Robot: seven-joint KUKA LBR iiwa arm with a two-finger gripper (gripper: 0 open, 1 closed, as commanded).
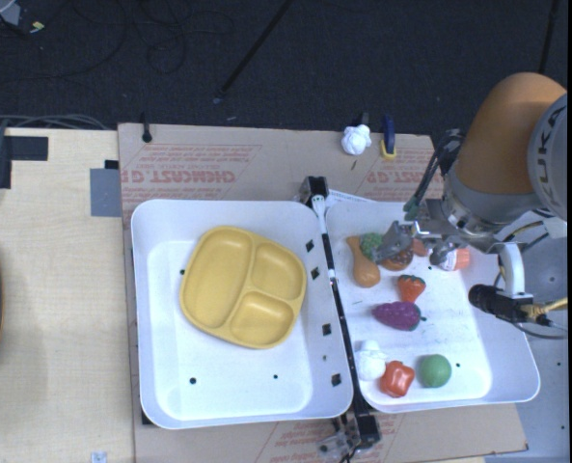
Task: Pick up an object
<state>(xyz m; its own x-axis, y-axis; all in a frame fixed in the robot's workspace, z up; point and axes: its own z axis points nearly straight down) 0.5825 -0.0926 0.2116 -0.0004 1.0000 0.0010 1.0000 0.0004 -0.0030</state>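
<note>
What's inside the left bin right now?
The left bin holds one yellow divided plate, its three compartments bare. The bin floor beneath the plate is covered, so anything under it can't be seen.

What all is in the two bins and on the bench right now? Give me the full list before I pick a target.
Bins: 2, white, side by side on the bench.
Divided plate: 1, yellow, in the left bin.
Orange toy: 1, upper left of the right bin.
Green toy: 1, right bin, just above the orange toy, beside the gripper.
Strawberry toy: 1, red, middle of the right bin.
Purple toy: 1, right bin, below the strawberry toy.
White toy: 1, lower left of the right bin.
Red pepper toy: 1, next to the white toy.
Green ball: 1, lower right bin.
White lump: 1, on the cardboard behind the bins.
Gripper: 1, dark, low over the upper right bin.
</note>
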